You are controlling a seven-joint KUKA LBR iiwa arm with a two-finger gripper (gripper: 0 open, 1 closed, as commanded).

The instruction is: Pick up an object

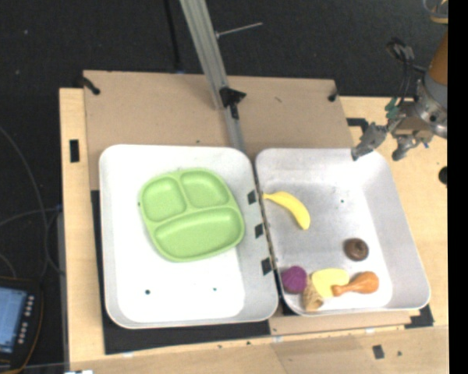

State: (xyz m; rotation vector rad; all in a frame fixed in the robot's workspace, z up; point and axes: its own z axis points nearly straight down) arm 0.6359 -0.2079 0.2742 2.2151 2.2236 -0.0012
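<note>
Overhead, the two-finger gripper hangs above the right white bin's far right corner, its fingers spread apart with nothing between them. Inside that bin lie a yellow plastic banana, a brown doughnut-shaped ring, a purple round fruit, a pale yellow wedge and an orange drumstick-shaped toy. Beside it, the left white bin carries a green three-compartment plastic plate.

Green divided plate in left bin
</note>
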